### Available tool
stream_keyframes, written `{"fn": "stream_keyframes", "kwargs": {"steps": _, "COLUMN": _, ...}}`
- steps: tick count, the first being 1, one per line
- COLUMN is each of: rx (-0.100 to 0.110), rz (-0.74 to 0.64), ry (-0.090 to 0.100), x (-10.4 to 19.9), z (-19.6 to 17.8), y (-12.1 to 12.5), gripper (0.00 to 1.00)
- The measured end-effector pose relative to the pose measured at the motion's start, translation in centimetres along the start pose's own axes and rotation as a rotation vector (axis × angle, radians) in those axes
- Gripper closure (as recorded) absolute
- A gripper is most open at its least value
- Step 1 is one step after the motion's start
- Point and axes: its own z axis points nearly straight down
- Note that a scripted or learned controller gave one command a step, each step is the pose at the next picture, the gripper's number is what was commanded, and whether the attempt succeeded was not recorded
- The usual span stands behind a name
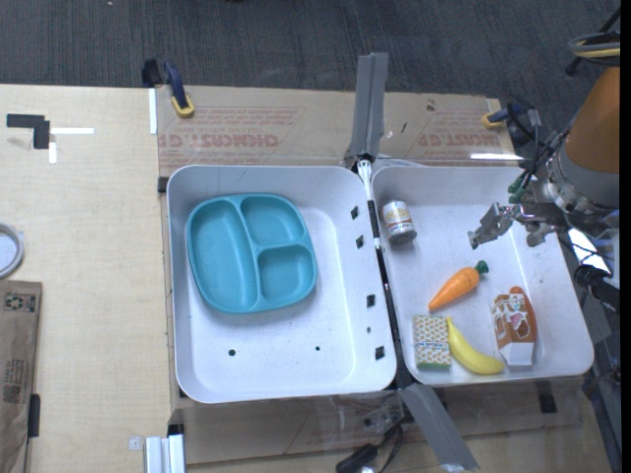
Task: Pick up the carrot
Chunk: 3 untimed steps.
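Right bin (577, 358), nearest edge: small printed box (431, 341), banana (471, 350) and printed carton (514, 327), their lettering unreadable. The carrot (455, 287) lies just below and left of the fingers (490, 227), apart from them. The fingers stand slightly open, holding nothing. Can (397, 221) to their left. Left bin (182, 294): blue divided plate (251, 252). Beyond, cardboard (246, 138) printed "CHEMCAST GP", mirrored, on the pale worktop (79, 225).

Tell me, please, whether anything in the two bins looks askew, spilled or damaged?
Nothing stands out. The carrot, banana, can and two cartons lie loose but intact in the right bin; the blue plate sits flat in the left bin.
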Motion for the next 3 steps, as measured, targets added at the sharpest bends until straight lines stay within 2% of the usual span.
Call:
{"fn": "stream_keyframes", "kwargs": {"steps": 1, "rx": 0.001, "rz": -0.137, "ry": 0.001, "x": -0.9, "z": 12.4, "y": -0.7, "gripper": 0.00}}
{"fn": "stream_keyframes", "kwargs": {"steps": 2, "rx": -0.001, "rz": -0.134, "ry": 0.001, "x": -0.9, "z": 11.5, "y": -0.6, "gripper": 1.00}}
{"fn": "stream_keyframes", "kwargs": {"steps": 3, "rx": -0.002, "rz": 0.004, "ry": -0.002, "x": 1.8, "z": -3.3, "y": 0.6, "gripper": 1.00}}
